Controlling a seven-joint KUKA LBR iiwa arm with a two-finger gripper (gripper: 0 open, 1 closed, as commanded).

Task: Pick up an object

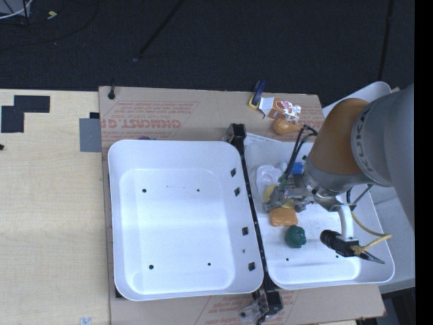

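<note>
My gripper (289, 193) is down in the right bin (318, 271), near its left middle. Right below it lies an orange-yellow lump (283, 216), touching or nearly touching the gripper. A dark green ball (295, 236) sits just in front of that lump. To the gripper's left are a small yellow piece (270, 193) and a clear crumpled plastic thing (266, 176). The wrist hides whatever is directly under the gripper.
The left bin (128, 181) stands beside the right one, with black clips along the shared divider (247, 202). Behind the bins, on the cardboard, lie an orange item (284, 126), a white and red packet (287, 107) and a blue and yellow clip (256, 95).
</note>
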